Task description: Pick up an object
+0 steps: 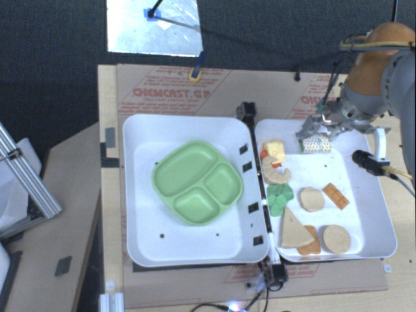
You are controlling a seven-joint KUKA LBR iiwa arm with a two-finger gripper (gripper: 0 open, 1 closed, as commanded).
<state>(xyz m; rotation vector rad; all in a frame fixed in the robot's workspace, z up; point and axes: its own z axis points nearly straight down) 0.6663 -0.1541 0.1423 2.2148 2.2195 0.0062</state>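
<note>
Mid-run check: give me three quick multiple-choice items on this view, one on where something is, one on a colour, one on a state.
1. Where does the divided plate lie?
A. left bin
B. right bin
C. on the cardboard outside the bins

2. What colour is that plate?
A. blue
B. green
C. red

3. How does the plate sit?
A. flipped over
B. standing on edge
C. flat, compartments up

Key: 1 A, it rests inside the left bin, while the toy foods lie in the right bin. 2 B, it is light green throughout. 3 C, all three compartments face the camera.
</note>
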